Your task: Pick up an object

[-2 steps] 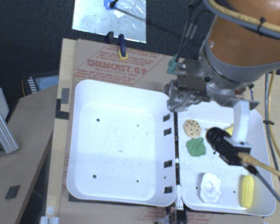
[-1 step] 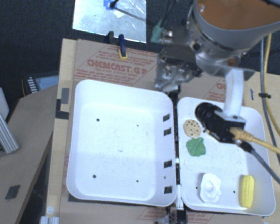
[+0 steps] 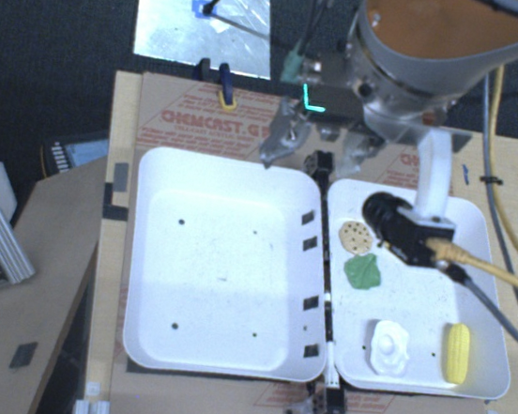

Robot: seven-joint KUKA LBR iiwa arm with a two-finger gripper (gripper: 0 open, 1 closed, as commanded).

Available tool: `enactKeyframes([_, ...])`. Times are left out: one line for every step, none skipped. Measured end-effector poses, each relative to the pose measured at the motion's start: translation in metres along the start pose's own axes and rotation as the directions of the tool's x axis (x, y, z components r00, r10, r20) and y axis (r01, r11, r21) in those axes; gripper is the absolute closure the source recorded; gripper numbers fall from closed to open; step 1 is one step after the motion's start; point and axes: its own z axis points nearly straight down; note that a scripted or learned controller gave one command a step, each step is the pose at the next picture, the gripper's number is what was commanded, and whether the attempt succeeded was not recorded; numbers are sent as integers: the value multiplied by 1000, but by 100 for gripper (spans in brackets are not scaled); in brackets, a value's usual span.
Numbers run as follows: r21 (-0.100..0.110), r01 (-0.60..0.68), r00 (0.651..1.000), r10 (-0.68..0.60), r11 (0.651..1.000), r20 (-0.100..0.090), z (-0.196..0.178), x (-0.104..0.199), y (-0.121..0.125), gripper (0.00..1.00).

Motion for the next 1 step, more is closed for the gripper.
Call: enactKeyframes([-3, 3, 1000, -3, 1000, -2, -12, 0, 0, 100])
